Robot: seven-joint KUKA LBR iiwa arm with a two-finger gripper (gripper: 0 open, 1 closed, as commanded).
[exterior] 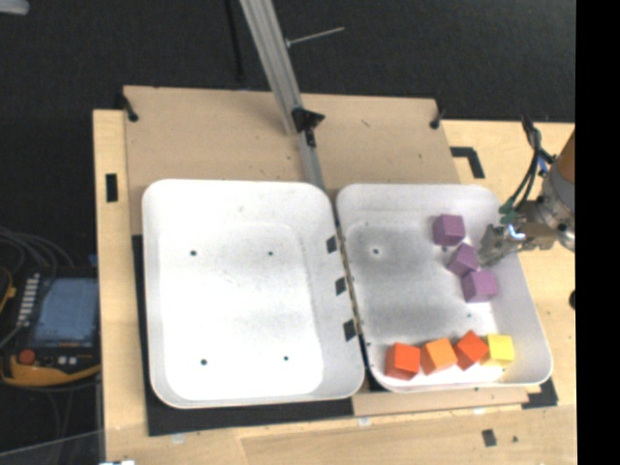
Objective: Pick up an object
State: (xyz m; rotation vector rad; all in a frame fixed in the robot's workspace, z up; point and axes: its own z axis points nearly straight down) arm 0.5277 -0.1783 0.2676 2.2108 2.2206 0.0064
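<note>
Approach step: gripper, jaw state unreadable, hovers just right of middle small purple cube in right white bin; next descend, grasp

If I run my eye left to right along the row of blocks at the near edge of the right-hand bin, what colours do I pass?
Red-orange block → lighter orange block → red-orange block → yellow block, all lying in the right bin.
</note>
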